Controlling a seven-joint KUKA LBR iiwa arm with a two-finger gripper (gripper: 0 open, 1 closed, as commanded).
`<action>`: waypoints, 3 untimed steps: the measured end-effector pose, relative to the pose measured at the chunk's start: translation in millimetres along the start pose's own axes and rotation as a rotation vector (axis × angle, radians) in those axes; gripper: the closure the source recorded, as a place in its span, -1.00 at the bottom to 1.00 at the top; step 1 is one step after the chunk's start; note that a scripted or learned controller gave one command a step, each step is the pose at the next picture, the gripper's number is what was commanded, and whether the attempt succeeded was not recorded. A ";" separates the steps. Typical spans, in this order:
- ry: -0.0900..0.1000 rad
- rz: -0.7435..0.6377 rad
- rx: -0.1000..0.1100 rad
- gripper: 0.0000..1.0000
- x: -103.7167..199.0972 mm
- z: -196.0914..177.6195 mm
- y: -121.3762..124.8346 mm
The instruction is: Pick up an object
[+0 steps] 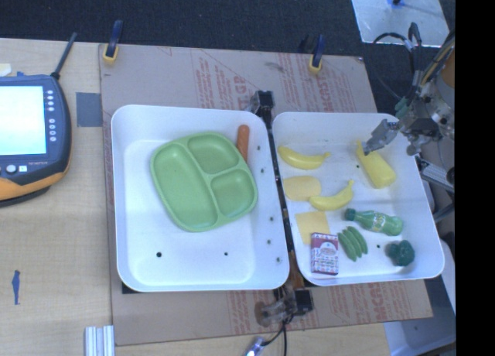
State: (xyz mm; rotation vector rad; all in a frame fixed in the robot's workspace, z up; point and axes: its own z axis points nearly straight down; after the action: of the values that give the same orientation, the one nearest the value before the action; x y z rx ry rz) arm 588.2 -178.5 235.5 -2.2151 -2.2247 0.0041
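Observation:
The right bin (288,126) holds several toy foods: a banana (303,159), a second banana (334,199), a yellow block (377,169), a green bottle (375,221), a red carton (325,254), a pea pod (353,242) and broccoli (400,252). My gripper (396,138) hangs over the bin's far right corner, just above and behind the yellow block. It is open, with nothing between its fingers (379,136). The left bin (131,231) holds a green divided plate (205,180) and an orange sausage-shaped toy (243,143).
Two flat yellow pieces (302,186) (312,223) lie near the right bin's left wall. A tablet-like pendant (27,134) rests on the bench at far left. Clamps (113,43) (315,53) grip the board's far edge. Cables (402,37) run behind the arm.

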 end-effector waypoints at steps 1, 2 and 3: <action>-0.001 0.000 0.002 -1.00 -33.6 127.8 30.0; -0.001 0.000 0.001 -1.00 6.9 144.1 -18.1; -0.003 -0.002 0.003 1.00 5.6 133.8 -18.2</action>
State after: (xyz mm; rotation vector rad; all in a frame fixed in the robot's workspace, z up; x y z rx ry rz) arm 569.5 -173.0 101.8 -2.2131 -2.2267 0.0099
